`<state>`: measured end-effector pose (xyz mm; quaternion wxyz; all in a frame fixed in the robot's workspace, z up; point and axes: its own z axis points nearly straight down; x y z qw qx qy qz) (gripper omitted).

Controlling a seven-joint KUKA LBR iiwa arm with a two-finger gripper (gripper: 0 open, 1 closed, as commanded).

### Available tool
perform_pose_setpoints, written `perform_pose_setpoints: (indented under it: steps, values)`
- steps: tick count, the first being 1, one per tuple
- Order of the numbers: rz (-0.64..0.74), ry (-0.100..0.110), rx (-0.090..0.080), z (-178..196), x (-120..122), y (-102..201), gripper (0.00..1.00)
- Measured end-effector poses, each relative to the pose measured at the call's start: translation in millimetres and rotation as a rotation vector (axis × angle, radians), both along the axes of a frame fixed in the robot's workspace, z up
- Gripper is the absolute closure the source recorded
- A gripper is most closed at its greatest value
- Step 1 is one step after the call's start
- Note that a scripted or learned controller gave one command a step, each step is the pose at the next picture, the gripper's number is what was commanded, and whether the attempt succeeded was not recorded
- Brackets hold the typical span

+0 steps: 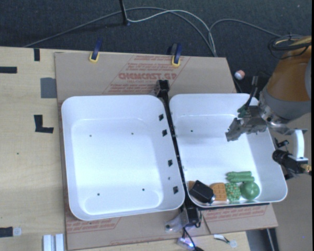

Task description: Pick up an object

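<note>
- Left bin (115, 156): you have bare white floor here, nothing to pick. Ignore it for this move.
- Divider (170, 140): the dark strip with clips between the two bins. The nearest object sits just to its right, at the near end.
- Right bin (209, 114): all the objects huddle in a row along its near wall. The rest of the floor is bare.
- Black object (202, 192): leftmost in the row, lying tilted, close to the divider corner. A small orange bit peeks out at its left.
- Orange block (217, 191): touching the black object on its right.
- Green pieces (240, 186): a long one lies left-right above, a studded one and a round one below it. They are packed together against the near right corner.
- Gripper (235, 132): it hangs over the far right part of the right bin, nothing between its tips. You cannot tell from this angle whether the tips stand apart or together.
- Key relation: the row lies toward the near edge from the gripper, well apart from it, running left-right. My read: you travel toward the near wall, and the green end is the closer one.
- Risk, as I judge it: crowding and the wall leave little room to straddle any one piece.
</note>
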<state>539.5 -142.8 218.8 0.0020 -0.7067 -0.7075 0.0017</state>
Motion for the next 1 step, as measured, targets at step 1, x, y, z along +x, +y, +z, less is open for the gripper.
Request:
perform_pose_setpoints:
  steps: [1]
  values:
    - [0.004,-0.011,0.001,66.3,-52.0,57.6,1.0]
